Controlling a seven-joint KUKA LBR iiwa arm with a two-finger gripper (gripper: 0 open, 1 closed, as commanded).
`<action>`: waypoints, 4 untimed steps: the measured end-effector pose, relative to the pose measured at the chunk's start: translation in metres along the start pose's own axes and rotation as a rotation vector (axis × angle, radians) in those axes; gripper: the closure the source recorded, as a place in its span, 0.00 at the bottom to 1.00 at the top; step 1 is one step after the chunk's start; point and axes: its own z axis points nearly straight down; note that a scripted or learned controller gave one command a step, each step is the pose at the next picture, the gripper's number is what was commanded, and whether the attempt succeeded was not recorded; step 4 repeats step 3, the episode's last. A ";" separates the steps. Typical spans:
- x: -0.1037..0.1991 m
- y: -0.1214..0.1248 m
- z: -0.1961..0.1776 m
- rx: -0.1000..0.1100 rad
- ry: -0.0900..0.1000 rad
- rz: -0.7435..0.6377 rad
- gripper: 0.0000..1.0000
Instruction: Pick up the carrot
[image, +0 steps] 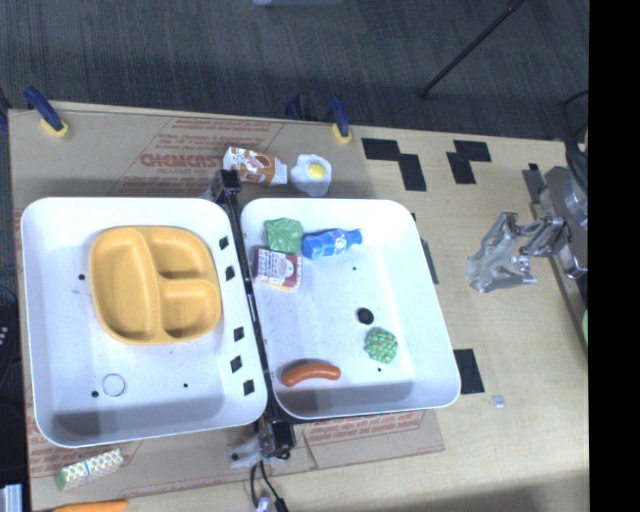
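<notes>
An orange-red, rounded, elongated piece, the most carrot-like thing in the bins (310, 373), lies flat near the front wall of the right bin (425, 300). A brighter orange piece (90, 506) lies outside the bins at the bottom left and is cut off by the frame edge. My gripper (492, 264) hangs over the bare bench to the right of the right bin, well away from both. Its metal fingers (500, 236) point left, spread apart with nothing between them.
The right bin also holds a green crumpled piece (284, 234), a blue bottle (331, 242), a red-white packet (277, 268), a small black disc (365, 317) and a green dotted ball (380, 345). A yellow divided plate (155, 282) sits in the left bin (50, 380).
</notes>
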 end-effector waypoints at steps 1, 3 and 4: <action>0.000 0.000 0.049 -0.001 0.002 -0.081 1.00; -0.004 0.000 0.080 -0.002 0.003 -0.101 1.00; -0.004 0.000 0.080 -0.002 0.003 -0.101 1.00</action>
